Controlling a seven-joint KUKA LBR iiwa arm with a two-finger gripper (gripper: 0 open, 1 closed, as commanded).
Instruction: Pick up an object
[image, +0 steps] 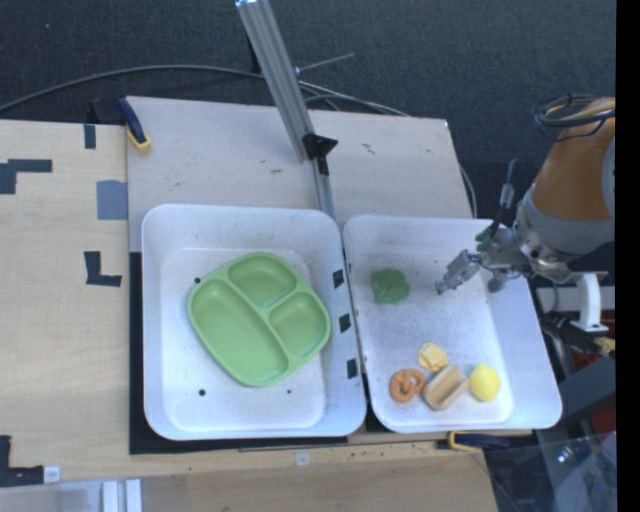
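Two white bins sat on the desk; the end effector (468, 271), fingers spread and empty, hung near the light, probably soft green lump (390, 286), best pinched across its middle

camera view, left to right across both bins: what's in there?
green divided plate → green lump → pretzel-like ring → gripper → yellow lemon-like piece

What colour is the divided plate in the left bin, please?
Light green; the divided plate shows clearly in the camera view.
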